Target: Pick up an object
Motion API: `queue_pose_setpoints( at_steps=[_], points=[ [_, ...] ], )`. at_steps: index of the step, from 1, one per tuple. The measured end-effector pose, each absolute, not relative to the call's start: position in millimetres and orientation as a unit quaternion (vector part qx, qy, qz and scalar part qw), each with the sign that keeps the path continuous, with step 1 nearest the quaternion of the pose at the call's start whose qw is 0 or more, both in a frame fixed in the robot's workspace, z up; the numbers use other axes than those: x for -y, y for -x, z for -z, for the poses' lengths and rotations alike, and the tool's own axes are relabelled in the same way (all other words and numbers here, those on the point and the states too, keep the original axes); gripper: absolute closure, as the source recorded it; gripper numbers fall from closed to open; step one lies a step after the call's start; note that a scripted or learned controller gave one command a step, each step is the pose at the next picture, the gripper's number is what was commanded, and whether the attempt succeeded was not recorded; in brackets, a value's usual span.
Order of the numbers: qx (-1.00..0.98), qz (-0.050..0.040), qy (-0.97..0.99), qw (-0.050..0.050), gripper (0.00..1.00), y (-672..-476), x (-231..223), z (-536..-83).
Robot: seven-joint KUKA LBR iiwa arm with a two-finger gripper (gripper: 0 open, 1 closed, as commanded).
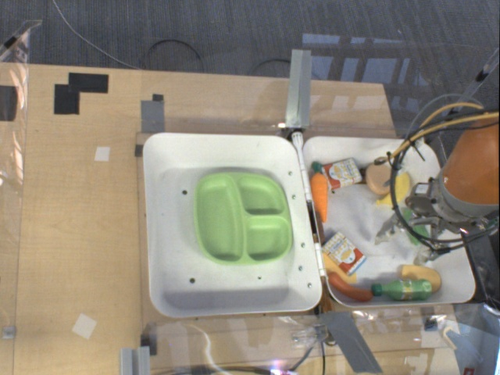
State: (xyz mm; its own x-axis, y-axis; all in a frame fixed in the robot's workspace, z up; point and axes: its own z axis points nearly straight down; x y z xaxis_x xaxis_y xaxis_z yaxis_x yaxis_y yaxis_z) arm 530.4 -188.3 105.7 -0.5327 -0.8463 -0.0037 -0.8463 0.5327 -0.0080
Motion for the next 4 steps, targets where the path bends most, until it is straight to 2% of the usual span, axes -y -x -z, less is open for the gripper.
queue_pose_setpoints(
  at_steps=[1, 2, 3, 4],
  points=[
    [-0.884, 0.004, 0.467, 0.006, 0.0, -584.8, 186.1, -89.9],
    [-0.806, -0.0055, 0.592, 0.007, 0.0, -582.1, 192.5, -95.2],
    [-0.807, 0.0006, 0.591, 0.009, 1.0, -585.2, 194.7, -108.5],
    [-0.735, 0.006, 0.678, 0.007, 1.0, -605.4, 108.9, -238.6]
  ],
)
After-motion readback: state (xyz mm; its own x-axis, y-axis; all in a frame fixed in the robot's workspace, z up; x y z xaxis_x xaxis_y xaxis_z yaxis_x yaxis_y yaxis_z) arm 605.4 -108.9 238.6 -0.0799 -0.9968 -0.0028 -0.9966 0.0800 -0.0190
